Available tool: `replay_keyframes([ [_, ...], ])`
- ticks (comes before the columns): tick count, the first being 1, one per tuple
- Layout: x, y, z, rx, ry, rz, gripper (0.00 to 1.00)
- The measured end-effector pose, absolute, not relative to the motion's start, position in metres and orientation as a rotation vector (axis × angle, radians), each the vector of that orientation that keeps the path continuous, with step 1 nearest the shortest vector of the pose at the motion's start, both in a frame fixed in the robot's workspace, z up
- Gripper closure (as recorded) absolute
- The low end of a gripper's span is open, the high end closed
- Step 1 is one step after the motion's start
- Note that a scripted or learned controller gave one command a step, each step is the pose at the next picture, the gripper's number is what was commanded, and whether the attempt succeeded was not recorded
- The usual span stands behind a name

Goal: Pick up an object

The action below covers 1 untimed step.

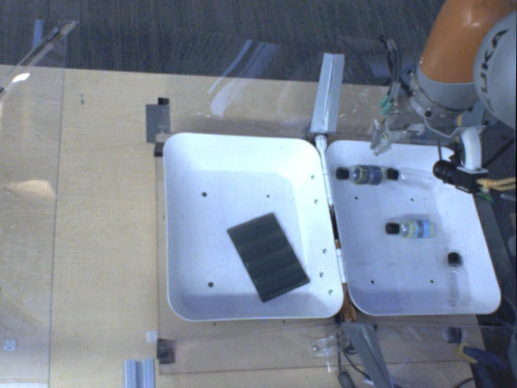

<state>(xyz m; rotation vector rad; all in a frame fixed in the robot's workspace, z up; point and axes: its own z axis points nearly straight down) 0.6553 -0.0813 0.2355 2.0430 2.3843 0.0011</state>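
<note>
A dark grey ribbed rectangular pad [267, 255] lies flat in the left bin [194, 168], turned at a slant. In the right bin [477, 297] a small clear bottle with black ends [367, 174] lies near the far edge. A second small clear bottle with a black cap [410, 229] lies near the middle. A third clear bottle [455, 277], black cap upward in the picture, lies near the front right corner. My gripper [385, 138] hangs over the right bin's far edge, just above and right of the first bottle. Nothing shows in its grasp.
A grey metal bracket [326, 95] stands behind the gap between the two bins. The arm's orange band [456, 31] and black cables [460, 172] hang over the right bin's far right corner. Wooden bench top [81, 217] stretches to the left.
</note>
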Motion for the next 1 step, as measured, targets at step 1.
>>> replay_keyframes([
  [1, 0.6564, -0.0803, 0.2456, 2.035, 2.388, 0.003, 1.0],
])
